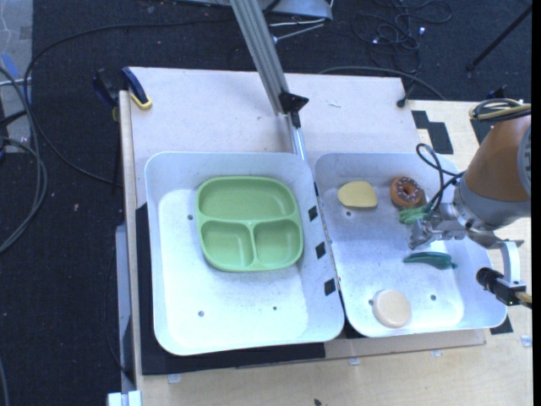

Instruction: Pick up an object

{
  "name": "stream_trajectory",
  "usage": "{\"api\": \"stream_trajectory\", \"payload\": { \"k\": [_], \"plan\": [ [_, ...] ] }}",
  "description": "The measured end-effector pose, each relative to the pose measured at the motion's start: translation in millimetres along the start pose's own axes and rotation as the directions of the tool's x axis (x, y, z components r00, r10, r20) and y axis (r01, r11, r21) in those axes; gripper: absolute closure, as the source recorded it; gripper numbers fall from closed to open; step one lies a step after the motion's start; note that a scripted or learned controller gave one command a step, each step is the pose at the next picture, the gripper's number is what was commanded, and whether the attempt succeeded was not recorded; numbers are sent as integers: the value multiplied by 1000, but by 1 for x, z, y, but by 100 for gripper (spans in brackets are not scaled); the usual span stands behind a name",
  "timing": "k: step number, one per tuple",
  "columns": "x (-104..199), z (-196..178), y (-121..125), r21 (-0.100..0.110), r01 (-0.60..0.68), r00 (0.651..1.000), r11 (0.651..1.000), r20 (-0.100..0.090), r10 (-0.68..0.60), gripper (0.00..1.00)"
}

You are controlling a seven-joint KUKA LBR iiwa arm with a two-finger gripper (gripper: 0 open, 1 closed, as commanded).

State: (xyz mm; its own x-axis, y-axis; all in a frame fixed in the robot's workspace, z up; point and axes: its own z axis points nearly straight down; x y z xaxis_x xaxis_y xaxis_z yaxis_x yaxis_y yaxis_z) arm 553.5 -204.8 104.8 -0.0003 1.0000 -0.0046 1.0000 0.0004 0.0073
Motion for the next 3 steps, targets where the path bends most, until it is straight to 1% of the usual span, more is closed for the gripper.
{"api": "stream_trajectory", "payload": {
  "k": [1,2,3],
  "plan": [
    [-8,-47,7,3,1,1000,1000,-2,-1,100],
    [-8,-100,8,2,2,1000,1000,-2,-2,100],
    [42,-103,8,7,6,1000,1000,-6,-6,100]
  ]
}}
